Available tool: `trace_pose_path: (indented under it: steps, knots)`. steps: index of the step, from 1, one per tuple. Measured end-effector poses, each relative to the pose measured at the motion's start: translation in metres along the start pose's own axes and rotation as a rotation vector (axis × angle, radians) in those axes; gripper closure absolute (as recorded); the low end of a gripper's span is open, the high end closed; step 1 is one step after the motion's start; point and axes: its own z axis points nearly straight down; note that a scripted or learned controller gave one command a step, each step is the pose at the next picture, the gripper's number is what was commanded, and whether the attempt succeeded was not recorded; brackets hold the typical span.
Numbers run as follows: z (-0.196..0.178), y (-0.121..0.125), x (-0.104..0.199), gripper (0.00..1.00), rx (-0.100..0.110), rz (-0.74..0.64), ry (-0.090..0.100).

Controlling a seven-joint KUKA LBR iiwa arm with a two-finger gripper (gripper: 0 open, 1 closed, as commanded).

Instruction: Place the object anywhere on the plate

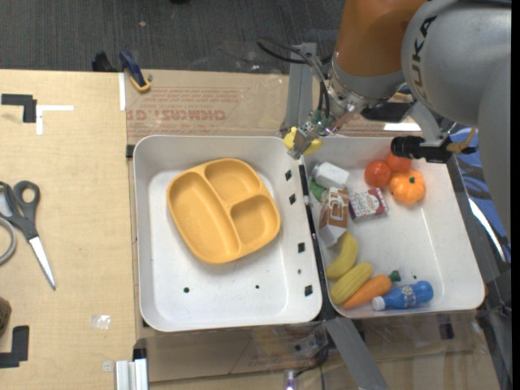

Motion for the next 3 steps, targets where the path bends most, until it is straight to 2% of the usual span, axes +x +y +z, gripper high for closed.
trace_pose_path:
  steps: [1, 2, 3]
  knots:
    - [0.018, 0.020, 0.098, 1.00, 0.001, 0.106, 0.002]
    - [0.018, 0.020, 0.097, 0.00, 0.001, 0.106, 0.002]
    - [-0.050, -0.002, 0.031, 0.00, -0.001, 0.106, -0.001]
